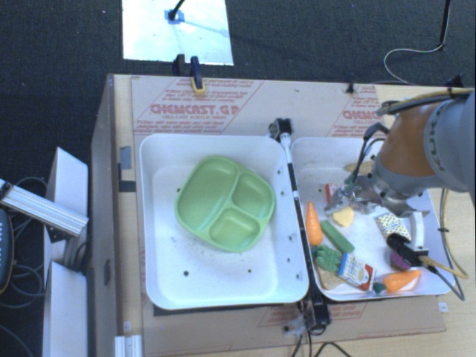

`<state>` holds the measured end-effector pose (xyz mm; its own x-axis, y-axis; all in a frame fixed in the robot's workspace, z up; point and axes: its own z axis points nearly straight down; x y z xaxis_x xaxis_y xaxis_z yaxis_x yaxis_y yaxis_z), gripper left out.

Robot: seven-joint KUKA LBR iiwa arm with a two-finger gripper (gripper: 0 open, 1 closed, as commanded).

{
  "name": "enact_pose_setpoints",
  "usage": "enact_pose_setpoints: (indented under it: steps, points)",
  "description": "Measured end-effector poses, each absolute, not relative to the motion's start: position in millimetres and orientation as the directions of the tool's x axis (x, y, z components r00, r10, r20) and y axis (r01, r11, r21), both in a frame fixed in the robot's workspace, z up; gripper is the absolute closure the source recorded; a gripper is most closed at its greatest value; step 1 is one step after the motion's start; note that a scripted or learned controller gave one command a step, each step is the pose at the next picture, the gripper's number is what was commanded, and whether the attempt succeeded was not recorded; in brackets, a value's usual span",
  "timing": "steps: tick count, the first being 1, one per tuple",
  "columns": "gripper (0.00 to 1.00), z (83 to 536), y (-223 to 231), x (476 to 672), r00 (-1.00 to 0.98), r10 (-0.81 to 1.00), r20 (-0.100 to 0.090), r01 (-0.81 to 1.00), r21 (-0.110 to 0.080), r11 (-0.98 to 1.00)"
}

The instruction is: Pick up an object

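Two white bins [160, 199]; gripper [343, 198] over yellow piece [343, 217], finger state unclear

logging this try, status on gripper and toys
Gripper low in right bin, over yellow toy. Grip unclear. Carrot and green stick close by.

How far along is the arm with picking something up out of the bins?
Early. Done: the arm has reached into the right bin, and the gripper sits low beside a small yellow piece. In hand: nothing visibly between its fingers. Left: grasp and lift. The carrot, green block and other toys lie on the bin floor; the green plate sits in the left bin.
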<state>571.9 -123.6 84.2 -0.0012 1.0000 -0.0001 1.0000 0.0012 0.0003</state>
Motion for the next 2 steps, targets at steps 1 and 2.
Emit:
enact_pose_setpoints:
  steps: [1,2]
  points:
    - [1.0,95,-124,573.0,-0.002,1.0,0.0,1.0,0.004,0.002]
    - [1.0,185,-26,551.9,-0.004,1.0,0.001,1.0,0.003,0.004]
